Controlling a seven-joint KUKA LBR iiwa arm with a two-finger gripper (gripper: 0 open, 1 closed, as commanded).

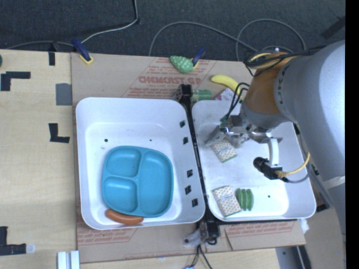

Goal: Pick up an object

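Gripper (pixel 220 134) is down inside the right bin (pixel 291 206), near its upper-left part, hanging off the grey arm (pixel 314 88) with the orange band (pixel 263 91) that comes in from the right. Honestly can't tell if it's open or closed from this angle, the metal bits blur together. Its tip sits right at a small checkered packet (pixel 225 151), touching or just above it, hard to say which, and nothing is clearly lifted.

Lower in the same bin there's a second checkered packet (pixel 226 200) with a green ridged thing (pixel 245 199) just beside it on the right, near the front wall.

Over in the left bin (pixel 90 116) there's a blue divided plate (pixel 137 180) lying flat, and an orange sausage-looking piece (pixel 124 217) tucked against the plate's front edge.

Outside the bins, on the cardboard behind them, a yellow banana (pixel 225 82) sits near the right bin's back corner, and a green bumpy object (pixel 180 63) lies further left of it. Cables loop across the dark floor behind.
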